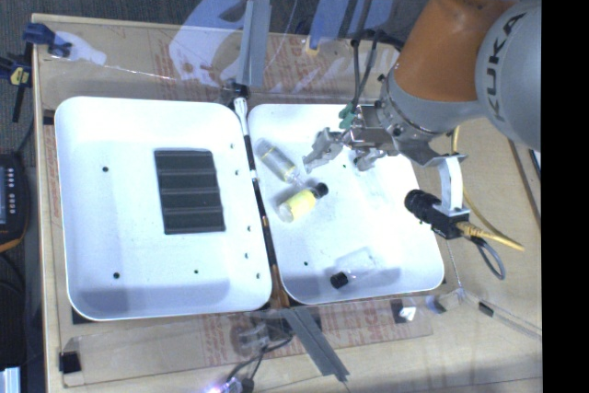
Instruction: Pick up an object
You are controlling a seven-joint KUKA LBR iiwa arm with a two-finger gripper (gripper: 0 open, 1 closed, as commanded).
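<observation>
Camera view looks down on two white bins side by side: the left bin carries a dark ribbed block near its middle, and the right bin holds the loose things worth picking. Near that bin's centre, toward nine o'clock, lies a small yellow bottle with a dark cap, tipped on its side; just beside it at eleven o'clock lies a clear bottle, also on its side, and at six o'clock sits a clear packet with a black cap. The gripper hangs over the bin's twelve o'clock part, near the clear bottle but apart from it; its two fingers look spread, with nothing between them. The yellow bottle seems the likeliest target. It looks light and stiff, a smooth plastic round that would probably roll or squirt out if pinched off-centre. A hold across the middle of its body, fingers square to its long axis, seems safest. The cap end is narrower and offers less surface. The clear bottle lying close by could be nudged on the way down.
</observation>
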